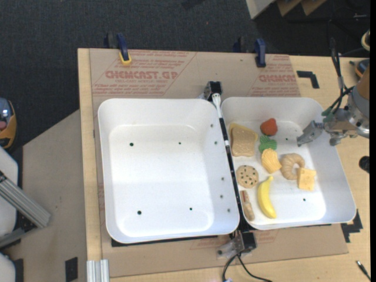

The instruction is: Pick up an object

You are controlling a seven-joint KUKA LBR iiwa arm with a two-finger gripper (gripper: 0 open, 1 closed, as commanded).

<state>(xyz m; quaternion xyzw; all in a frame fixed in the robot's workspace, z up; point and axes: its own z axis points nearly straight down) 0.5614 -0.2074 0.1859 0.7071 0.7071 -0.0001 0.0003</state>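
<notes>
I am looking across the left bin, which is holding nothing I could take, to the right bin. There the toys are lying close together: bread slice, cookie, banana, corn, strawberry, doughnut, cheese wedge. They look like light, stiff, slick plastic. I am judging the banana's narrow middle the surest hold. The gripper is hanging over the bin's right side, carrying nothing; how it is set I cannot tell.
</notes>
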